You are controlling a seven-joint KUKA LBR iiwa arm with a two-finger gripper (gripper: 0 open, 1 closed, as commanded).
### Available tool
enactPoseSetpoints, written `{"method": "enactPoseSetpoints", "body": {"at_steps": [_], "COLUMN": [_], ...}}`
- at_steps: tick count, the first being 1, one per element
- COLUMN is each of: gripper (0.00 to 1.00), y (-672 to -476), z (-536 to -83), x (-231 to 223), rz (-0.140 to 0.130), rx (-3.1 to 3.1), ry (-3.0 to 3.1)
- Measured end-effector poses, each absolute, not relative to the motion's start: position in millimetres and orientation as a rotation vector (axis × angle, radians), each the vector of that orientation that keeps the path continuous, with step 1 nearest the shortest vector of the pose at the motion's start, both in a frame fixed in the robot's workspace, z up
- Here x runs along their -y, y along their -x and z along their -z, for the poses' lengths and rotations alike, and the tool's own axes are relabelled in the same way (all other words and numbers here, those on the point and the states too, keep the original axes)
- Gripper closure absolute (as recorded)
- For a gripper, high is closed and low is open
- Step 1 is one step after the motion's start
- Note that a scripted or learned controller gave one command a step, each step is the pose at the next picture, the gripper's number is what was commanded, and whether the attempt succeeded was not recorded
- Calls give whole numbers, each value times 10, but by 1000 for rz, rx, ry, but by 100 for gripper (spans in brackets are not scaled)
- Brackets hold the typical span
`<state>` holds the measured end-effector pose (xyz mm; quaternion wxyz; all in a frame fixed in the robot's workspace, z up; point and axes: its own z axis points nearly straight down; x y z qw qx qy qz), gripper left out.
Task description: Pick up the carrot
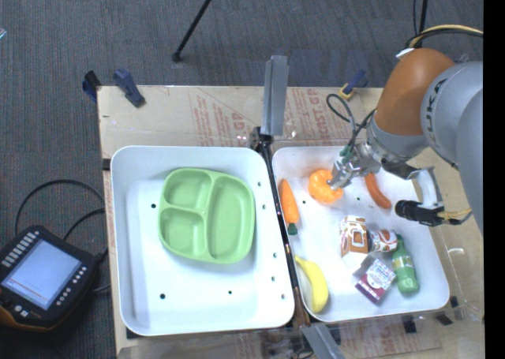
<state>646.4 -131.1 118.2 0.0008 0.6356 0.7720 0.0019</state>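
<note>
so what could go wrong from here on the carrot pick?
1. The gripper sits over the orange fruit, not the carrot; closing here would likely grab the wrong item.
2. The carrot lies against the right bin's left wall, so a finger may hit the wall or slip off.

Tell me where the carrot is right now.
The carrot lies in the right bin, along its left wall near the divider. The orange fruit under the gripper sits to its right, and the banana below.
</note>
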Motion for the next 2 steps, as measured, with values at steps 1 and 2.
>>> {"method": "enactPoseSetpoints", "body": {"at_steps": [1,2], "gripper": [0,0], "y": [-6455,-6443], "z": [-1164,-877], "x": [1315,1074], "rz": [-2,-1], "rx": [-2425,-2563], "ry": [-1998,-1819]}}
